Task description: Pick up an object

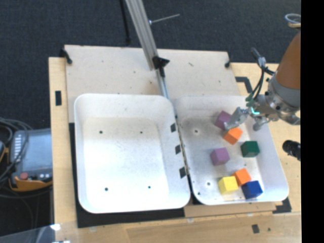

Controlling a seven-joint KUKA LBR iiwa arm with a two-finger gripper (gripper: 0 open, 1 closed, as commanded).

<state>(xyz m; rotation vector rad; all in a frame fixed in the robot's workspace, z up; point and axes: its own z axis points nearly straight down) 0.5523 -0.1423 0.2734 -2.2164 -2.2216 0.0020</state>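
Observation:
The right bin (200, 135) holds several small blocks. A purple block (221, 119) and an orange block (233, 135) lie near its back right. Further forward are a green block (249, 148) and a second purple block (219, 156). A yellow block (228, 184), another orange block (243, 175) and a blue block (252, 189) cluster at the front. My gripper (247, 121) hovers open over the back right of this bin. Its left finger (236, 118) sits right beside the purple block and just above the orange one. Nothing is between the fingers.
The left bin (126, 151) stands beside the right one. A slanted metal rail (144, 29) runs from the top down to the seam between the bins. A grey pendant (30, 156) lies off the bench at the left.

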